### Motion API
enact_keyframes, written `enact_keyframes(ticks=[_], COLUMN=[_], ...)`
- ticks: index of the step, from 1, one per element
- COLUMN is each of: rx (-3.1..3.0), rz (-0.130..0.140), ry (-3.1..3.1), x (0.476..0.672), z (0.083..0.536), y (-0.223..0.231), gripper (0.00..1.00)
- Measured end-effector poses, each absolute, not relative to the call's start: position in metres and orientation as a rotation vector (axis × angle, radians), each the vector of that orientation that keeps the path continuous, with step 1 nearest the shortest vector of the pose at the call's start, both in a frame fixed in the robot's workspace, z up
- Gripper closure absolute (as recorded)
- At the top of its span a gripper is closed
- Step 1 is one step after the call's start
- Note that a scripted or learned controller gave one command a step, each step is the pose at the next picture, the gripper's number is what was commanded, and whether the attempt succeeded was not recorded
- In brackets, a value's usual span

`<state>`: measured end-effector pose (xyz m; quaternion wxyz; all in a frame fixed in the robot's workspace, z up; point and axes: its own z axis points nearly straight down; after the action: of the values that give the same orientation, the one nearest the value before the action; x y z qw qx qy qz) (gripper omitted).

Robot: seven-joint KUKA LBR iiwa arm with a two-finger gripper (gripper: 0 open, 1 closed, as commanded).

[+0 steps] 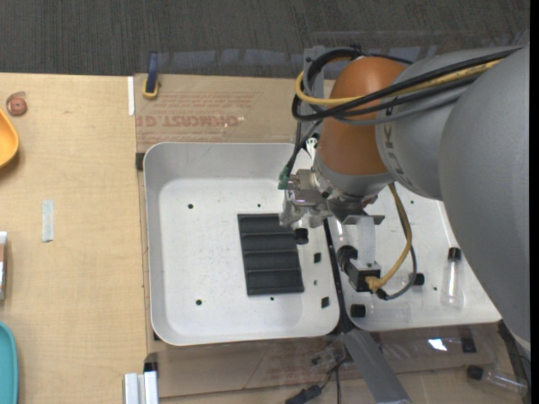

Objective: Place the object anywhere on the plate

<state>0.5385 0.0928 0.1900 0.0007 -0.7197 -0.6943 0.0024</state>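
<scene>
Camera view | pincer (301,222) state: cannot tell | above black ribbed block's (271,255) top-right corner | left bin (168,251)

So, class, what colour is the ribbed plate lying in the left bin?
Black, seen clearly in the camera view: the plate.

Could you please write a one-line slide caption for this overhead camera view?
Grey KUKA arm's gripper poised at the flat black ridged rectangular plate inside the left shallow white bin.

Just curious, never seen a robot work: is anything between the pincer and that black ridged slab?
Nothing visible does. The pincer sits right over the black ridged slab at its upper right corner in the left bin, with no other item between them.
</scene>
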Motion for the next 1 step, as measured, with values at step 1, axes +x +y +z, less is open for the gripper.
enact_keyframes(ticks=[1], rx=[-2.042], rz=[0.005], ry=[-2.387], x=[0.5129], z=[0.2386], y=[0.1231], gripper=[1.00])
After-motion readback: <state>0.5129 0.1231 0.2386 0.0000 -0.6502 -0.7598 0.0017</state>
